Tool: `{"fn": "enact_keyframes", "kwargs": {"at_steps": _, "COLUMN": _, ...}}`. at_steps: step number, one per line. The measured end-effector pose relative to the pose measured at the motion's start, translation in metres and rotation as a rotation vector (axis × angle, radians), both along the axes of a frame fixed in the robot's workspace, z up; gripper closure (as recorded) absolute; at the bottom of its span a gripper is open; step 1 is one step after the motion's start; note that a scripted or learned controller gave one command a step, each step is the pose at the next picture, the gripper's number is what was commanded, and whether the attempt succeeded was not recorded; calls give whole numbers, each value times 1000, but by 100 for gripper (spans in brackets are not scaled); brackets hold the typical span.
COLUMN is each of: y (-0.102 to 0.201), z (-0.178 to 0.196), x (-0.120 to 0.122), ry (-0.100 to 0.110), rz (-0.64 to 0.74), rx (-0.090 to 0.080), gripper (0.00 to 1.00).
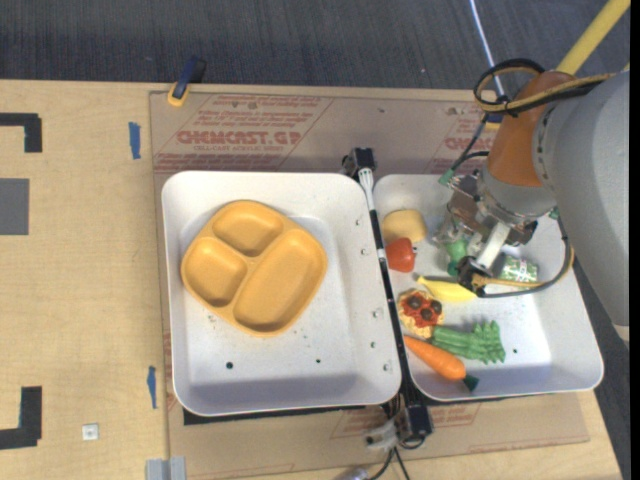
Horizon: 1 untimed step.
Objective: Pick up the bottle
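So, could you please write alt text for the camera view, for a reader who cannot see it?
A grey arm's gripper reaches down over a green bottle in the right bin, among a carrot, green beans and other toy food. The left bin holds an orange divided tray.

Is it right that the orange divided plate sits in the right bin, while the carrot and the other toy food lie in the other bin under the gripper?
Not quite. The camera view shows the orange divided plate in the left bin; the carrot and the other toy food lie in the right bin, under the gripper.
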<state>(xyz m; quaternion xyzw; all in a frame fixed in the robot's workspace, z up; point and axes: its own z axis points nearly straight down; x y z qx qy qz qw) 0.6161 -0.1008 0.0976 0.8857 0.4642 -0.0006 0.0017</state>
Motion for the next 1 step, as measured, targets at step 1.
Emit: {"fn": "enact_keyframes", "kwargs": {"at_steps": 1, "y": 35, "z": 115, "x": -55, "ry": 1, "rz": -104, "rx": 4, "gripper": 100}}
